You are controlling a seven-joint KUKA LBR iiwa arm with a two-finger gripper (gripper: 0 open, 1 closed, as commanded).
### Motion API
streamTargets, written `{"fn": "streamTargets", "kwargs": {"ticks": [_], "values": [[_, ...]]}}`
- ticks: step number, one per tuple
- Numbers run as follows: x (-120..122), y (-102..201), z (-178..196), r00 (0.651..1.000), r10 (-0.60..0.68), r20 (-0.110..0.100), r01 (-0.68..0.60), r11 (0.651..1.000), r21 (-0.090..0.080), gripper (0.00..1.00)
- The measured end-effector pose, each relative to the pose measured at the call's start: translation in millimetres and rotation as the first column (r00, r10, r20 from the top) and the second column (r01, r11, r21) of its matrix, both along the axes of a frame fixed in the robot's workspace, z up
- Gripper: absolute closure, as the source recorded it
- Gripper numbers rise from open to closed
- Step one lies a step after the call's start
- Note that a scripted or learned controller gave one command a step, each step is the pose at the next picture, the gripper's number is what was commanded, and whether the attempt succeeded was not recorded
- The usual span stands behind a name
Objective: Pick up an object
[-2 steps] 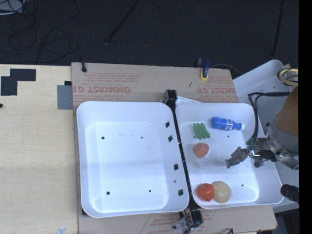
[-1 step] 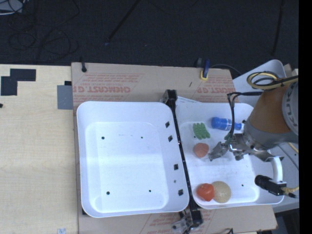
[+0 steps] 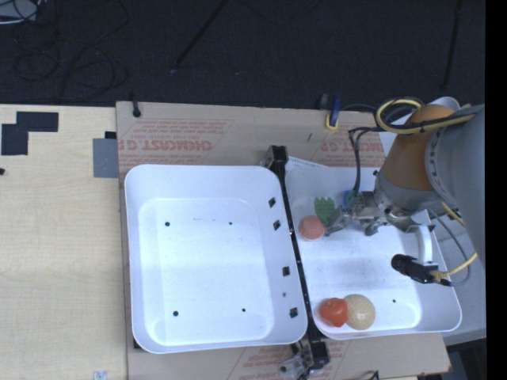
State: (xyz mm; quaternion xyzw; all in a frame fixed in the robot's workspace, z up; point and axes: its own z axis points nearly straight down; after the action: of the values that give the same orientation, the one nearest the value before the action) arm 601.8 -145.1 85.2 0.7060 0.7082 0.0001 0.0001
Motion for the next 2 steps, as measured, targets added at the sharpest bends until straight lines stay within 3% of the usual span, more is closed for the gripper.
{"fn": "streamTargets", "kwargs": {"ticks": [1,2], "values": [[-55.2,-65.0,2.3,1.0,-0.009,-0.006,0.009,1.0,-0.001,0.0],[-63.9,-67.5,2.3,1.0,-0.003,-0.004,0.003,1.0,0.001,0.0]]}}
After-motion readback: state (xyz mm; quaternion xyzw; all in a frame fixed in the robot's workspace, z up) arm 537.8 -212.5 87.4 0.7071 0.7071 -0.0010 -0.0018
